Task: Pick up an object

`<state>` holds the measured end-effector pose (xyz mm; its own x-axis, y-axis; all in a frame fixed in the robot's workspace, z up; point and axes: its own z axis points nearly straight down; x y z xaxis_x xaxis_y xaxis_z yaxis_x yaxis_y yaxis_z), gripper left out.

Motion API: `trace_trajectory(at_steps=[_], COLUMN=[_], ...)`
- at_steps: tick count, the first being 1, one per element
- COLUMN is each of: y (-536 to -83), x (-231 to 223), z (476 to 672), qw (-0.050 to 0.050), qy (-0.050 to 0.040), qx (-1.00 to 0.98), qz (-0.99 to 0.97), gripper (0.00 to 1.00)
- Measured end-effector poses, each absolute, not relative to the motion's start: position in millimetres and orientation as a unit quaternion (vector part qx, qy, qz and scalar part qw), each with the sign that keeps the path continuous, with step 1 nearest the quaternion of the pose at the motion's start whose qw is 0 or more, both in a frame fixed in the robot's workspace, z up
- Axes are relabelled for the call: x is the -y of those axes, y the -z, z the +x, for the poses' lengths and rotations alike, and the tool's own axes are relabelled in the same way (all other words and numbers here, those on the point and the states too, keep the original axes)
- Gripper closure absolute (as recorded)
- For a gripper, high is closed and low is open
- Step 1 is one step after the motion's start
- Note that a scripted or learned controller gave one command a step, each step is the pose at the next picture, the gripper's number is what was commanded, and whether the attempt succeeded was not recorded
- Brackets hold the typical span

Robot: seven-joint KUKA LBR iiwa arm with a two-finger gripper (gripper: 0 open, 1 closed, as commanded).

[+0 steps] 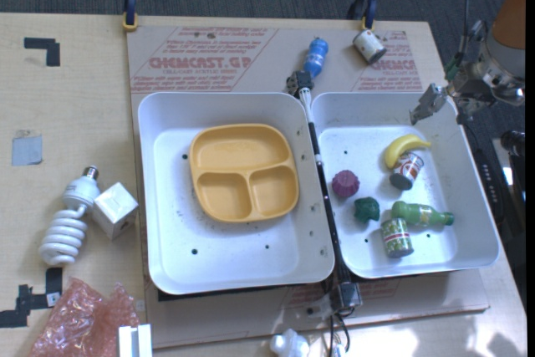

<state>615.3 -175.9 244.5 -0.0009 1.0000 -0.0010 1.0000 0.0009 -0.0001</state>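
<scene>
My claw (435, 103) hangs over the top right corner of the right bin (476, 217), up by its rim. It holds nothing. From here I cannot tell if it is spread or pressed together, because it looks small and dark against the arm.

The things I could pick are all in that right bin. A yellow banana (403, 149) lies nearest the claw. A small can (407, 171) leans right against the banana. A purple ball (344, 183) sits more to the left, near the wall between the bins. A green broccoli (365, 209) is just below the ball. A green bottle (423, 215) lies on its side, and a second can (397, 237) stands just below it, close to touching.

The left bin (167, 255) has a yellow tray (244, 171) in it.

I think the purple ball is my best pick. It has bare floor around it, so the claw can come down with nothing in the way. The banana is closer, but the can touches it and could get knocked. I would move left, go straight down over the ball, then squeeze slowly.
</scene>
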Motion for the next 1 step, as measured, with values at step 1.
trace_trajectory(at_steps=[1], y=[-105.7], x=[124.6], z=[625.0], qw=[0.004], qy=[-0.0023], qx=[-0.707], qz=[0.707], gripper=[0.0])
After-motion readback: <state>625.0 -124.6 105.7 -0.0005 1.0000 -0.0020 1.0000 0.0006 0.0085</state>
